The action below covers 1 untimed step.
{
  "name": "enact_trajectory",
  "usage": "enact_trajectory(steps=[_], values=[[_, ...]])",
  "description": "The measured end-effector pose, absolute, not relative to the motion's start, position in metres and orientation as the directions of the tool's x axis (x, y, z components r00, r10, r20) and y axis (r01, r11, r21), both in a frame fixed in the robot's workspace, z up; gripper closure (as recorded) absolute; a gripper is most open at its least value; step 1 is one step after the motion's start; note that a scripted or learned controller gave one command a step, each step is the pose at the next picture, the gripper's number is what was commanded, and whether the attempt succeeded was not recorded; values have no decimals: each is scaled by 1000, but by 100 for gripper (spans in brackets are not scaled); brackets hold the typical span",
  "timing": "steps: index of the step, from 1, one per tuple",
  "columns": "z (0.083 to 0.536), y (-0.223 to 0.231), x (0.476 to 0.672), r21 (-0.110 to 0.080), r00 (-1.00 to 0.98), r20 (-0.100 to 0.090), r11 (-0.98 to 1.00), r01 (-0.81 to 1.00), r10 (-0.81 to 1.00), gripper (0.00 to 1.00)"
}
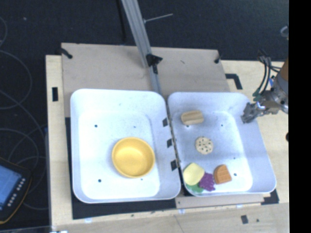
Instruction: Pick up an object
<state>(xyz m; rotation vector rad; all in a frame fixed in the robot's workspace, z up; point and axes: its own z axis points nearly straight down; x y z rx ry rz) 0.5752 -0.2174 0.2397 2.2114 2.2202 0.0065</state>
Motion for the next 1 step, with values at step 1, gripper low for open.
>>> enact_trajectory(steps=[1], values=[[242,-218,576,3,-6,-1,6,1000,1000,100]])
